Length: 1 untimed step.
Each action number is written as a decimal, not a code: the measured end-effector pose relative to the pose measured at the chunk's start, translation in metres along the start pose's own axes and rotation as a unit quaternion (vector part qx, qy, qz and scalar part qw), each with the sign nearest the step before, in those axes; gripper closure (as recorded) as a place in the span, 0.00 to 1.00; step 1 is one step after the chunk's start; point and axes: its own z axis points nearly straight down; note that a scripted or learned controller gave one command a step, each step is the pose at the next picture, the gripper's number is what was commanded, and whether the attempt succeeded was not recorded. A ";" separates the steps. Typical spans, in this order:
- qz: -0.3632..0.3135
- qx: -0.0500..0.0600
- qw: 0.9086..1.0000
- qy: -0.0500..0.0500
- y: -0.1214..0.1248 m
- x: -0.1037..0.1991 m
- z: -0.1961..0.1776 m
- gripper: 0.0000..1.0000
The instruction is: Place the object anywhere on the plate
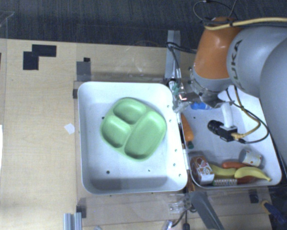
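A green plate (134, 128) with three compartments lies in the middle of the left bin (93, 176), with nothing on it. My gripper (183, 97) hangs at the top left corner of the right bin (276, 176), right by the wall between the two bins. The grey arm and its orange band (215, 56) cover it from above. An orange carrot-like piece (186, 129) lies just below the gripper along the right bin's left wall. A small blue item (199, 106) peeks out beside the wrist.
At the right bin's front edge lie a round can (201, 169), a yellow banana (251, 174), a red pepper (233, 165) and a small grey cup (251, 157). A black connector with cables (222, 128) hangs off the arm over that bin.
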 end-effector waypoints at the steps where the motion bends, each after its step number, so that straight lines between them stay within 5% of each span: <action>1: -0.080 0.000 0.997 0.000 -0.008 0.053 -0.013 1.00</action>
